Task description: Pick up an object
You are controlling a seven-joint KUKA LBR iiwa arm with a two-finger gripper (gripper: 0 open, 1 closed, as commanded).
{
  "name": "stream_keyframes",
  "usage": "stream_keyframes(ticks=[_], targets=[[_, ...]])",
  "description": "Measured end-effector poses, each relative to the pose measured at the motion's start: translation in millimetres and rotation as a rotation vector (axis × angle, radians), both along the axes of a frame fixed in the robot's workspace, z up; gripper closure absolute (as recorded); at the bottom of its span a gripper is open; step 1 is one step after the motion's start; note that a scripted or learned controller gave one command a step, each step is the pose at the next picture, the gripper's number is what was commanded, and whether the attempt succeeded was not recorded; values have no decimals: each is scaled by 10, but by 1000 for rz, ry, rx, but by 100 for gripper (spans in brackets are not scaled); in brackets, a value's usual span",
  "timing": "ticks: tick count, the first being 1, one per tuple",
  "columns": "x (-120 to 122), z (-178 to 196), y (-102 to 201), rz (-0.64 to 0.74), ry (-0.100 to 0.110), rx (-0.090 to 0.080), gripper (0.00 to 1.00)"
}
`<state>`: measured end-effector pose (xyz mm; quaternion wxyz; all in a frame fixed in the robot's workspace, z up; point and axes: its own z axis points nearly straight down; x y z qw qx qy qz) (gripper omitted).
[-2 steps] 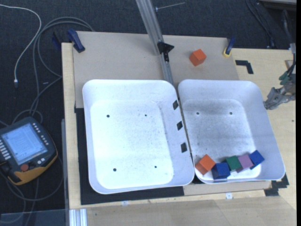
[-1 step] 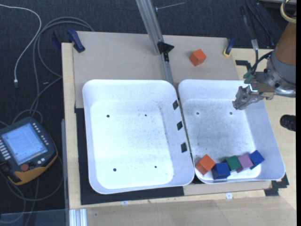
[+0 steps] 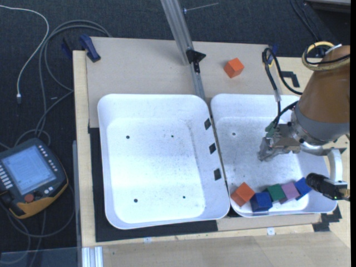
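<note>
No writing can be read anywhere. In the right bin [image 3: 245, 115], five blocks line its near wall: orange block [image 3: 242, 193], dark blue block [image 3: 261, 203], green block [image 3: 276, 193], pink block [image 3: 290, 191], blue block [image 3: 303, 186]. The gripper [image 3: 269, 151] hangs above the bin floor (nothing visibly between its fingers; their spread is unclear). Another orange cube [image 3: 234, 67] sits on the bench [image 3: 139, 65] behind the bins.

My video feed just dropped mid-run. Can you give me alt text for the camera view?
The grey arm's claw hangs over the right bin, above a row of blocks along its near edge: orange block, blue block, green block, purple block. Another orange cube sits on the bench behind the bins.
</note>
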<state>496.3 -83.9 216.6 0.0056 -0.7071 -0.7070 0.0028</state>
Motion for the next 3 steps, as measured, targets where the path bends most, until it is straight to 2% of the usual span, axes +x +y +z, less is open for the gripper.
stream_keyframes(ticks=[1, 3], targets=[[674, -181, 143, 5, -15, -4, 100], [665, 48, 137, 3, -19, -3, 100]])
